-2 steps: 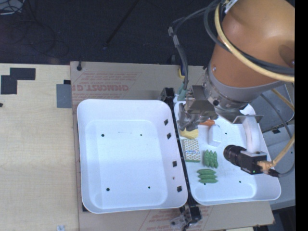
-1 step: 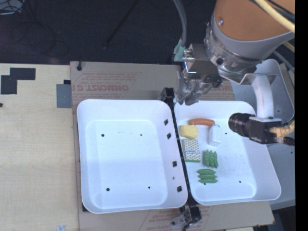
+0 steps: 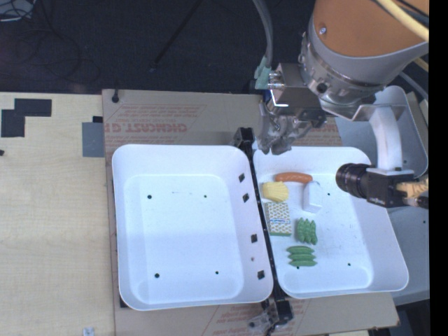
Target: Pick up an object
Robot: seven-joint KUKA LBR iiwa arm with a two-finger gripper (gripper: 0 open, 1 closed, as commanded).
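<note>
Gripper (image 3: pixel 276 144) hangs over the back rim of the right bin (image 3: pixel 378 275), with nothing seen between its fingers; whether they are spread or closed cannot be told.

Nothing is lifted yet, so by my reading the whole pick remains. Candidate objects lie clustered on the floor of the right bin near the divider: an orange sausage (image 3: pixel 293 178) closest to the gripper, a yellow piece (image 3: pixel 274 191) just beside it, a white block (image 3: pixel 312 197), a checked packet (image 3: pixel 278 219), and two green pods (image 3: pixel 305 230) (image 3: pixel 302 256) farther forward. Left bin (image 3: pixel 126 222) sits alongside.
</note>
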